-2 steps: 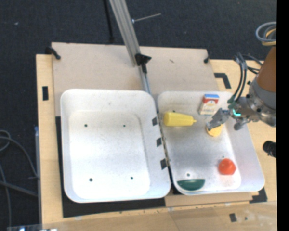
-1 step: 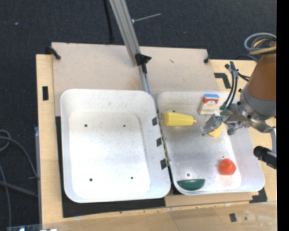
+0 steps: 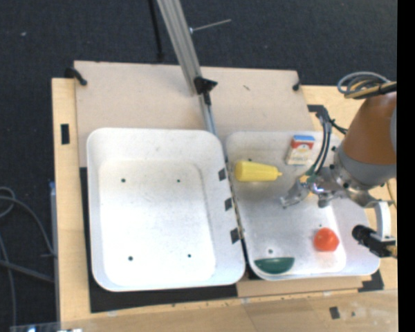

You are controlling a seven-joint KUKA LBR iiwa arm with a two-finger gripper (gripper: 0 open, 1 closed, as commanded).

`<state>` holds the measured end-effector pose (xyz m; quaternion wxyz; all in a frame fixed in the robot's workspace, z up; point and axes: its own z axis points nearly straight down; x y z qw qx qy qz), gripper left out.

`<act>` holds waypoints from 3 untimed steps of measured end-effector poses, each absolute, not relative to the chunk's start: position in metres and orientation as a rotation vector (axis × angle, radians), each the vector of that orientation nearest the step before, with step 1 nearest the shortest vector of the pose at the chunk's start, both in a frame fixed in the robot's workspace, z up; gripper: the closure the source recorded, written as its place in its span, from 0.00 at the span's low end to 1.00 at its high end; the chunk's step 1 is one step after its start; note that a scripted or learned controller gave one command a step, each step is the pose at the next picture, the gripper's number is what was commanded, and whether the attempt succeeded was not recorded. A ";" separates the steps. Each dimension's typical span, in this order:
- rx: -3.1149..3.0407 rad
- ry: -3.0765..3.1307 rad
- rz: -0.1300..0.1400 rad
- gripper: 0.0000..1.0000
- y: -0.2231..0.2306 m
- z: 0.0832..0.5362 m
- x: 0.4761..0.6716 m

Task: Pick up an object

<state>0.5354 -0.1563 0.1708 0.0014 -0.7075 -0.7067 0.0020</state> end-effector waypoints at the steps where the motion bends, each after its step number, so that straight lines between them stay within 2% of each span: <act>1: -2.221 -2.217 0.007 0.00 -0.162 0.116 0.525; 2: -2.234 -2.216 -0.005 1.00 -0.163 0.130 0.528; 3: -2.225 -2.227 -0.005 1.00 -0.161 0.175 0.527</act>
